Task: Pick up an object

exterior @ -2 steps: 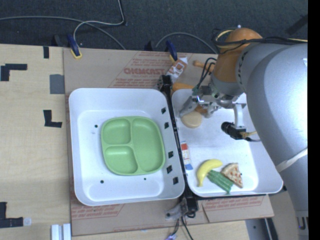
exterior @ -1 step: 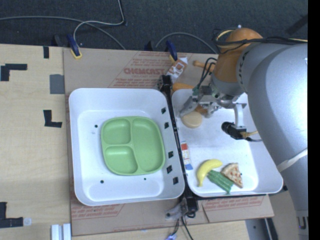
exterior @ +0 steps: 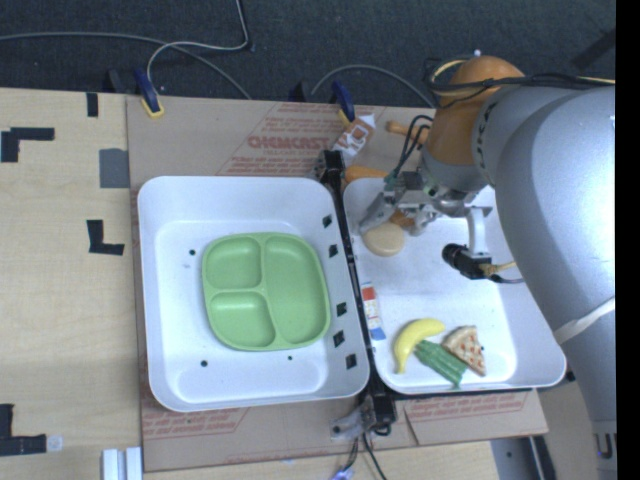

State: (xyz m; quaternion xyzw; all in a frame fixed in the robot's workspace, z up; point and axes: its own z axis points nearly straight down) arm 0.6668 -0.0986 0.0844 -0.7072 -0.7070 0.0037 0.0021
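A round tan object, like a small bread roll [exterior: 383, 240], lies on the floor of the right white bin [exterior: 520, 363], close to the wall it shares with the left bin. The gripper [exterior: 400, 211] hangs directly above the roll, just beside or touching its upper edge; which of the two cannot be made out. Whether the gripper is open or closed also cannot be told, since its tip is a tangle of dark and metal parts.

Farther from the gripper, toward the near end of the same bin, lie a yellow banana [exterior: 413, 339], a green vegetable [exterior: 439, 361] and a pizza slice [exterior: 466, 349], bunched together. Across the dividing wall, the left white bin [exterior: 160, 208] holds a green divided plate [exterior: 266, 290].

Judging by this, the pick is at the approach or grasp stage. Nothing appears lifted; closing on the roll and raising it are left to do.
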